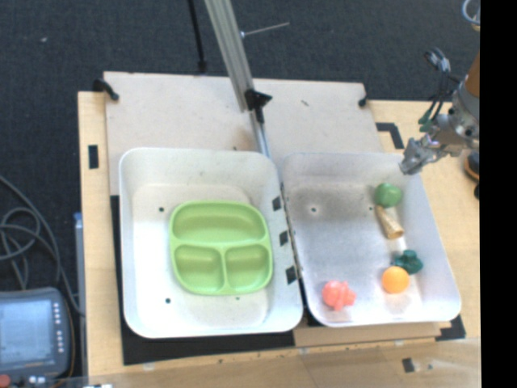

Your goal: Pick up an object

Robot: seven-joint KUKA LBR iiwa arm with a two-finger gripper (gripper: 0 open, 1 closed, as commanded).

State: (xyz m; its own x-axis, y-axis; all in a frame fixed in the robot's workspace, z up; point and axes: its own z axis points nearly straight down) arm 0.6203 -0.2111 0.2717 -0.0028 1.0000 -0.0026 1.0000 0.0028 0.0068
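The right bin (347, 217) holds a green ball (388, 193), a tan cork-like piece (390, 221) just below it, a dark green toy (409, 261), an orange ball (395, 280) and a pink-red toy (338, 295). My gripper (414, 158) hangs at the bin's upper right corner, above and to the right of the green ball. Nothing shows between its fingers. The arm reaches in from the right edge.
The left bin (145, 217) holds a light green divided plate (220, 246). A metal pole (234, 47) slants up from between the bins. A grey device (32, 334) and cables lie on the floor at the lower left.
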